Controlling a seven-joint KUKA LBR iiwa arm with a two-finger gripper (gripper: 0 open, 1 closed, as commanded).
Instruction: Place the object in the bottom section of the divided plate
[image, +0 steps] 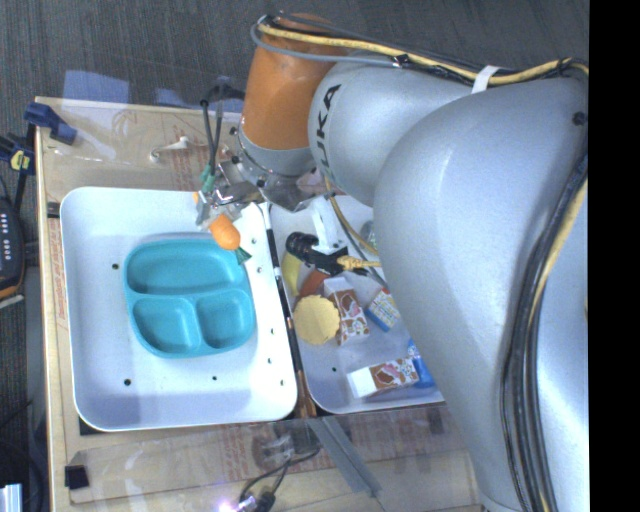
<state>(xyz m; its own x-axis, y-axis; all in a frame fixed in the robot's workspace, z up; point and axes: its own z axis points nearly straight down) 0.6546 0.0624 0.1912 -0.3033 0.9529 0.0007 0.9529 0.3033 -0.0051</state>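
Note:
A blue divided plate (131, 290) lies in the left white bin (90, 380). It has one long section on its far side and two smaller sections on its near side. My gripper (220, 212) hangs over the plate's far right corner. A small orange object (227, 234) sits between the fingertips, just above the plate's rim, and the gripper is shut on it. The grey arm and its orange band reach in from the right and hide the far part of the right bin.
The right bin (330, 405) holds a round yellow item (316, 320), a reddish-brown item (312, 284), a yellow item (290, 270) and two small cartons (352, 312) (384, 376). A ridge between the bins (283, 330) runs just right of the plate.

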